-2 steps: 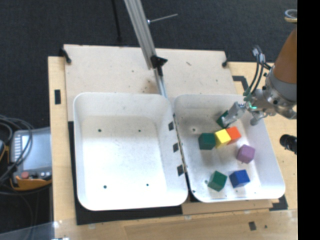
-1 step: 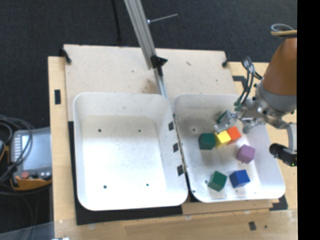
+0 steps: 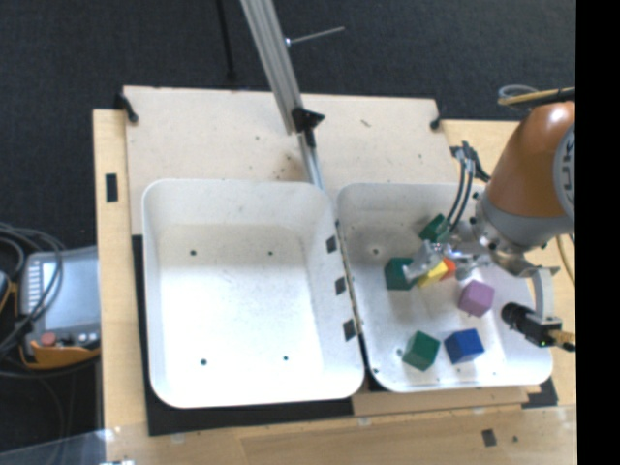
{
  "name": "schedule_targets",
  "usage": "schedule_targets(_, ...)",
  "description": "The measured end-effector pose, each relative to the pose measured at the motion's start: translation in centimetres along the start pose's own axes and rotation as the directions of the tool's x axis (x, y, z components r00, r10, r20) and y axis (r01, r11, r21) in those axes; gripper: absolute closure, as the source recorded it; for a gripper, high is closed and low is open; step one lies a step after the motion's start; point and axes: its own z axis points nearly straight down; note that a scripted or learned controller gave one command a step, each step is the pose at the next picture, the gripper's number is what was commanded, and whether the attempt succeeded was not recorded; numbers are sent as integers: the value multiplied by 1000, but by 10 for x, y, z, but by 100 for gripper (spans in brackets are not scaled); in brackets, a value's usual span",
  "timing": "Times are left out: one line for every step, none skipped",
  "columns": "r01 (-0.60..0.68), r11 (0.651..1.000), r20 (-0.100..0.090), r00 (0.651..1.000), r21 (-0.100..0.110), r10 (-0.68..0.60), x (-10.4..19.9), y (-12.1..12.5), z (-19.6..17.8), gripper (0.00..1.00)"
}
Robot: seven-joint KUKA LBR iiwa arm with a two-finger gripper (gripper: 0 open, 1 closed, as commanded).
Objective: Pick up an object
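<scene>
The right bin (image 3: pixel 387 211) holds several small blocks: a dark green one (image 3: pixel 398 274), a green one (image 3: pixel 421 350) near the front, a blue one (image 3: pixel 465 345), a purple one (image 3: pixel 476 297), and a green piece (image 3: pixel 433 228) farther back. A yellow and orange piece (image 3: pixel 438 269) lies beside the dark green block. My gripper (image 3: pixel 426 265) is low in the right bin, right next to the dark green block and over the yellow piece. The arm's orange band (image 3: pixel 538 158) rises behind it at the right.
The left bin (image 3: pixel 165 221) stands beside the right one, their rims meeting mid-bench. A slanted aluminium pole (image 3: pixel 276 61) rises from behind the bins. A pendant and cables (image 3: pixel 48 308) sit off the bench at far left.
</scene>
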Motion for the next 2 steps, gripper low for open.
schedule_targets(-1, 1000, 0, 1000, -1, 1, -7, 8, 52, 0)
schedule_targets(-8, 1000, -1, 1000, -10, 8, -8, 9, 38, 100)
